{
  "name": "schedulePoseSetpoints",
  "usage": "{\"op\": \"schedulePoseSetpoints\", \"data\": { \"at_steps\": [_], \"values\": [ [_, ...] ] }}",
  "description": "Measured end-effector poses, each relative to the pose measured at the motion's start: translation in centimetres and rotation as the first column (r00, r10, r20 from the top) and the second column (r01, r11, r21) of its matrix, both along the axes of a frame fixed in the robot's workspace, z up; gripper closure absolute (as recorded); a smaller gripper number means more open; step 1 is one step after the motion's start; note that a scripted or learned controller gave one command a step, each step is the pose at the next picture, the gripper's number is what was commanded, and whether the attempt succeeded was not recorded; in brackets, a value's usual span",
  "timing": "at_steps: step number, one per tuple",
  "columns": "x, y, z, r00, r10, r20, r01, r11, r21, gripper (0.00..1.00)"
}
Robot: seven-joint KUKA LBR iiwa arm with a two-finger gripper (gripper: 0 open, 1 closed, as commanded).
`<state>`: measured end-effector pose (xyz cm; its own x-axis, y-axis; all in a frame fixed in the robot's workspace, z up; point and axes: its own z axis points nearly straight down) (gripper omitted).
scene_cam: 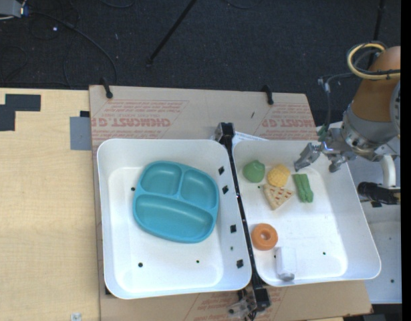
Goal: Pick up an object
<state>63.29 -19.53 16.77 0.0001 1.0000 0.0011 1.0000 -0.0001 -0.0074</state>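
Pincer (321, 156) hangs open and holding nothing over the right bin's (355, 246) far edge. Nearest target is the green stick (303, 186), just below it, beside the corn (279, 174). We'd drop straight down, straddle the stick across its narrow side, avoid the corn.

The left white bin (118, 179) holds a teal divided plate (176, 201) lying flat near its middle. Under the bin lies printed brown cardboard (158, 116). Left of the bin spreads the pale wooden table (38, 212), bearing dark rectangular patches (15, 109).
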Motion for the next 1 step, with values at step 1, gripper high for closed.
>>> {"op": "schedulePoseSetpoints", "data": {
  "at_steps": [1],
  "values": [
    [-0.25, 0.66, -4.48, 1.0, 0.002, 0.002, -0.002, 1.0, 0.0, 0.0]
  ]
}}
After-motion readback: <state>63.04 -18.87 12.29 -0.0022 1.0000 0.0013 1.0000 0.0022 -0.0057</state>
